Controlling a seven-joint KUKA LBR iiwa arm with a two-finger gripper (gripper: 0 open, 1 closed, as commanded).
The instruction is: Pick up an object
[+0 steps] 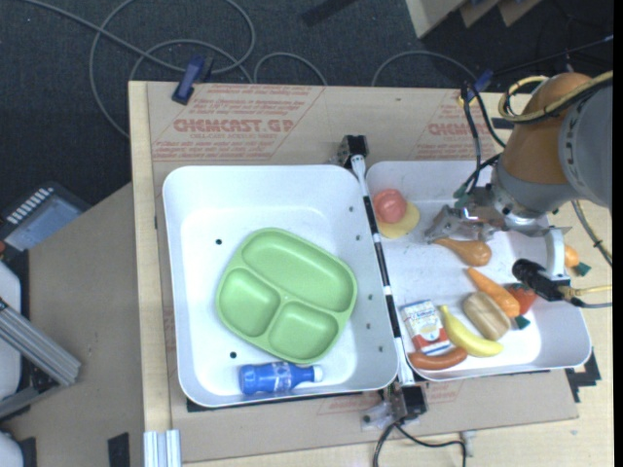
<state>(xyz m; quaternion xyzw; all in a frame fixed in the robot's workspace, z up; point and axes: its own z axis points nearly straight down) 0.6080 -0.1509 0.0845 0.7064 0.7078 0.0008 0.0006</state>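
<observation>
The gripper (456, 224) is low in the right bin (569, 343), its jaws slightly spread beside a brown pear-shaped toy (467, 251); whether they touch it is unclear. The arm (550, 149) hides the bin's far right corner. Also there: one peach (390, 203) on a yellow piece, one carrot (490, 286), one bread roll (485, 315), one banana (469, 337), one sausage (438, 360), one small carton (422, 321). The left bin (185, 261) holds one green divided tray (285, 295) and one blue bottle (277, 377).
</observation>
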